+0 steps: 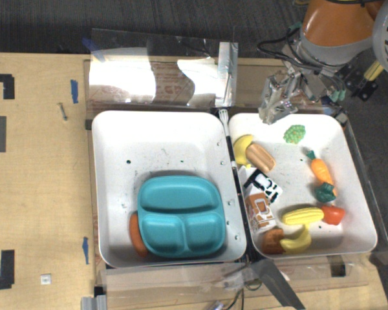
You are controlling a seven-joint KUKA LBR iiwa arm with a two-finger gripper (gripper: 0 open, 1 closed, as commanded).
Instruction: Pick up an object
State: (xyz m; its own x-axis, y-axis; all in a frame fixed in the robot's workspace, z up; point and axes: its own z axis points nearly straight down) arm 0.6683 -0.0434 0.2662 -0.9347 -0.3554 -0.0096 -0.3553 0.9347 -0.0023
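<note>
The gripper (275,112) hangs at the right bin's (355,173) eleven o'clock rim, nothing visibly between its fingers; whether they are apart I cannot tell. The nearest candidate, a green broccoli piece (295,134), lies just toward its four o'clock, loose and apart from the other toys, probably easy to reach.

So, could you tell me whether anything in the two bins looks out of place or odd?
One thing: in the left bin, the teal divided tray lies on top of an orange object, leaving just an edge showing at its lower left. In the right bin the toy foods lie loosely scattered, nothing spilled.
</note>
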